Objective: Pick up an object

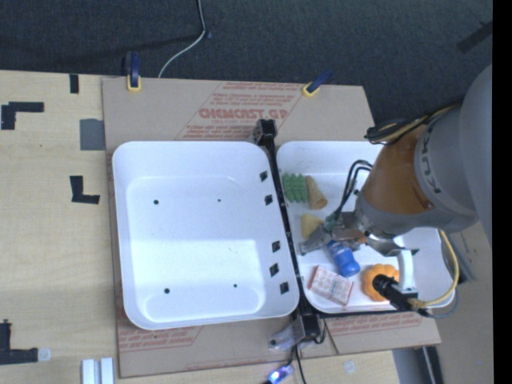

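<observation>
Best to settle squarely over the blue object (345, 259) near the right bin's (336, 154) front edge, beside the red-patterned packet (330, 284) and orange piece (378, 279), since grip state of gripper (330, 237) cannot be told

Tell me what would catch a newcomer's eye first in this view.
The grey arm with its orange band fills the right side, reaching down into the right bin. Small things crowd beneath it there: a blue object right under the wrist, a green ridged piece near the divider, an orange object and a red-and-white packet at the near edge. The left bin is a broad white expanse beside it.
</observation>
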Available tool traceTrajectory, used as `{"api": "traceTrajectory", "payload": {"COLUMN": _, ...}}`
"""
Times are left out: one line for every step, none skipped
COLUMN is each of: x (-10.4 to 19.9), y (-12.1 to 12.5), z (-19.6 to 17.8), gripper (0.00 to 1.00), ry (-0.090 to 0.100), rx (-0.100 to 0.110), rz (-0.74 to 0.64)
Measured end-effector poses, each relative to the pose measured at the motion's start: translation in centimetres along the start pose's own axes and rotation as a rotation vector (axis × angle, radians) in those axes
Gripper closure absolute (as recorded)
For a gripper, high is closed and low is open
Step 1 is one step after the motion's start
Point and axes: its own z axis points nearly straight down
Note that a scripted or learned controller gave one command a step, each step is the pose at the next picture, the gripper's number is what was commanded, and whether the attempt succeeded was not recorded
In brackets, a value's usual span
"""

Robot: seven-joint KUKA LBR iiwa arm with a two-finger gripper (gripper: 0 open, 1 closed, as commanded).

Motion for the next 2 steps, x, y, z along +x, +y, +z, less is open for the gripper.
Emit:
{"api": "traceTrajectory", "payload": {"x": -0.22, "y": 0.19, "z": -1.44, "gripper": 1.00, "ry": -0.001, "rx": -0.003, "rz": 0.002}}
{"api": "traceTrajectory", "payload": {"x": -0.16, "y": 0.13, "z": -2.32, "gripper": 1.00, "ry": 0.000, "rx": -0.001, "rz": 0.001}}
